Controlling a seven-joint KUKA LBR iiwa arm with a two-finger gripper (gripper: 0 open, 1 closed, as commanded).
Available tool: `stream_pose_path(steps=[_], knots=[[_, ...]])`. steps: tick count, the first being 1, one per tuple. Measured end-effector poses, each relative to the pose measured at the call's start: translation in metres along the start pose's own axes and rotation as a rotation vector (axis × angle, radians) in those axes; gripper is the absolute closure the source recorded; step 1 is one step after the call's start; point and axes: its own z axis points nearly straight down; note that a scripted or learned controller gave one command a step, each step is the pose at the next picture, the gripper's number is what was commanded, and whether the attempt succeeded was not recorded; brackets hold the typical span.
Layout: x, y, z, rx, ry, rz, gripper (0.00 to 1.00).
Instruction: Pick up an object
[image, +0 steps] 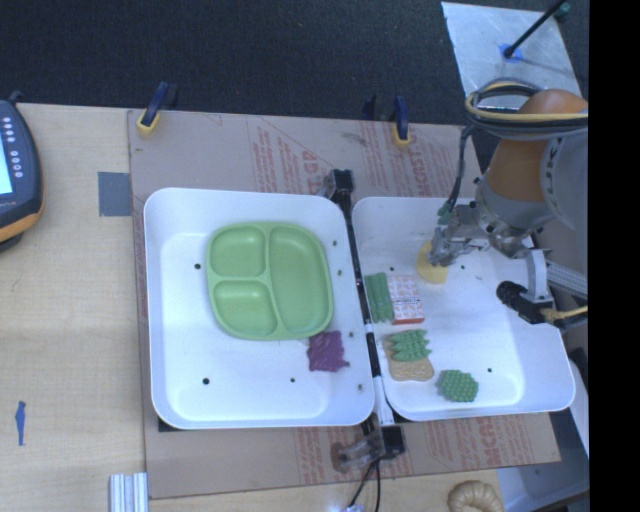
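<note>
My gripper (447, 243) reaches into the right bin (500, 345) from the right, low over its far part. A small pale yellow object (432, 270) lies right under and just in front of the gripper tip, partly hidden by it. Whether the gripper touches it I cannot tell. Along the right bin's left side lie a green strip (378, 296), a white and red card (405, 298), a green leafy piece on a tan base (409, 355) and a bumpy green lump (457, 385).
The left bin (180, 380) holds a light green divided plate (270, 280) and a small purple piece (326, 351) near its right wall. A black clip (341, 183) sits where the bins meet. A handheld pendant (15, 170) lies at the far left.
</note>
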Motion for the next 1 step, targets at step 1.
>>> stream_pose_path(steps=[1], knots=[[-0.0101, -0.0531, -0.0408, 0.001, 0.001, 0.004, 1.00]])
